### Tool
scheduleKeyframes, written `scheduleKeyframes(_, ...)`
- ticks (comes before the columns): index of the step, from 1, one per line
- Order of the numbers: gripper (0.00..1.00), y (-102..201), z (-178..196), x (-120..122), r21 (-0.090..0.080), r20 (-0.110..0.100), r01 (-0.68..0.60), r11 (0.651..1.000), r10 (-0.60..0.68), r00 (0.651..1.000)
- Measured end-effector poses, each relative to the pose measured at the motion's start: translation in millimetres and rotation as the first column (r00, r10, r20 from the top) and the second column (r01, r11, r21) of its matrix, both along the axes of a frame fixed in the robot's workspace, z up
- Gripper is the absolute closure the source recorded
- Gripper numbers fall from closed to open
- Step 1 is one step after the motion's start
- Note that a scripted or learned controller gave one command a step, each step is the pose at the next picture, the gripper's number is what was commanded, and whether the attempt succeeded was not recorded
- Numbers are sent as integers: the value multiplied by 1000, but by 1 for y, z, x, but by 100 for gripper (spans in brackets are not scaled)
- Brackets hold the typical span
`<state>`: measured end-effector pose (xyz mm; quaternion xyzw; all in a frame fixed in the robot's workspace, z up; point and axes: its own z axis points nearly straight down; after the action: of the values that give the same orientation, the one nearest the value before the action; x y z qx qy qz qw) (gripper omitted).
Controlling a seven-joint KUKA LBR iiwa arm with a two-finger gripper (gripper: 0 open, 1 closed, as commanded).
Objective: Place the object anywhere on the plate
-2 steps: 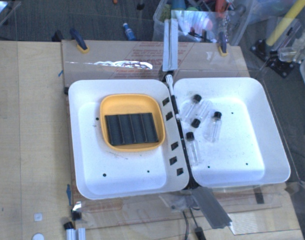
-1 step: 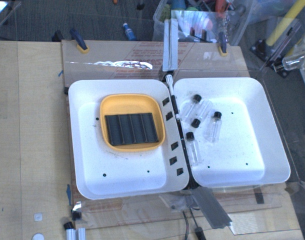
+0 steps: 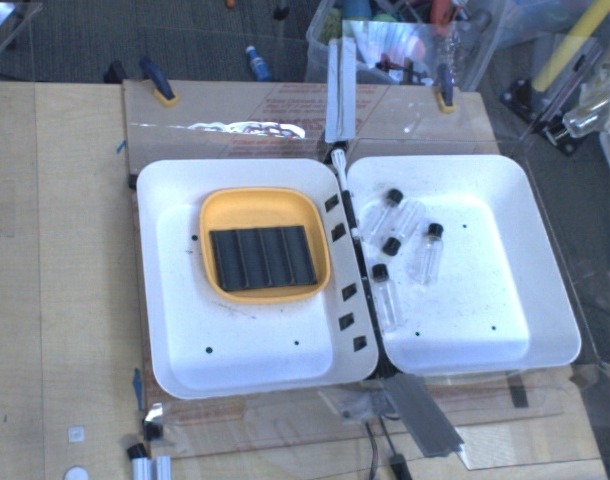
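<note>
Vials of clear material with black caps, about four, lie loose in the right shallow white bin, near its left wall; their clear bodies are hard to make out. A yellow rounded-square plate bearing a dark ribbed insert sits in the left shallow white bin. Red print on the clear sheet behind is unreadable. Jaw state cannot be told.
</note>
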<state>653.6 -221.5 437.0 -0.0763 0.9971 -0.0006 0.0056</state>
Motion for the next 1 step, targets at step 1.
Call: scheduleKeyframes(1,100,0,-1,15,-2,-1,-291,957,291,957)
